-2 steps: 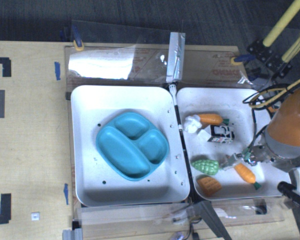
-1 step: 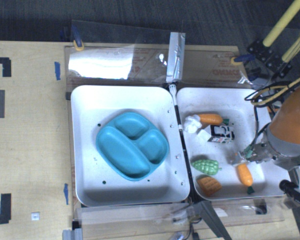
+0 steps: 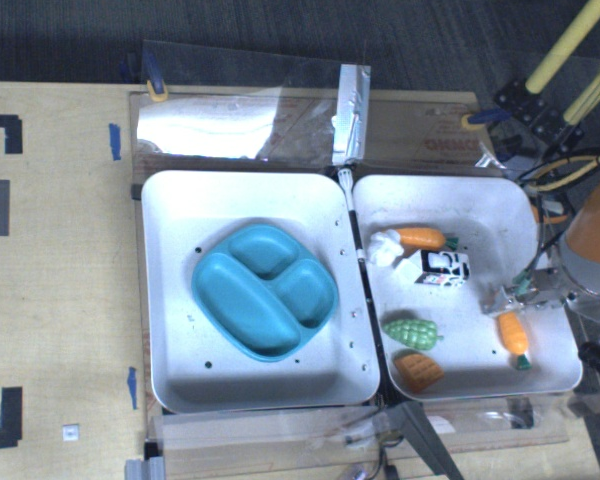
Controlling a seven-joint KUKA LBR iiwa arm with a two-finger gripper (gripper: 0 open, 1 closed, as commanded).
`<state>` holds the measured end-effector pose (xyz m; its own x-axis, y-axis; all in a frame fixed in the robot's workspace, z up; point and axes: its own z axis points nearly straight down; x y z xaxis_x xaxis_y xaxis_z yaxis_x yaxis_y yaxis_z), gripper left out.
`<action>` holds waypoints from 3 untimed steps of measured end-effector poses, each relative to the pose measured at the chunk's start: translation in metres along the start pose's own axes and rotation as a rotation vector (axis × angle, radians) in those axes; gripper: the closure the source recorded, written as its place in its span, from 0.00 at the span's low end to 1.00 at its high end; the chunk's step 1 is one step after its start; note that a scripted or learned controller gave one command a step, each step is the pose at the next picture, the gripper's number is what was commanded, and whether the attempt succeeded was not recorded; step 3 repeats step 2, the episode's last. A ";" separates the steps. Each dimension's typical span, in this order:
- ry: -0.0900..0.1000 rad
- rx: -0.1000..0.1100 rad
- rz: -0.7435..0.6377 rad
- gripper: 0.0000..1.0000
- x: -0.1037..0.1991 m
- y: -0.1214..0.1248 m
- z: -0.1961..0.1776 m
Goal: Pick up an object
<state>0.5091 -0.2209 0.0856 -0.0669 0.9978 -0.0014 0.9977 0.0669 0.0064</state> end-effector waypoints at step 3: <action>0.002 0.004 0.023 1.00 0.132 0.059 -0.098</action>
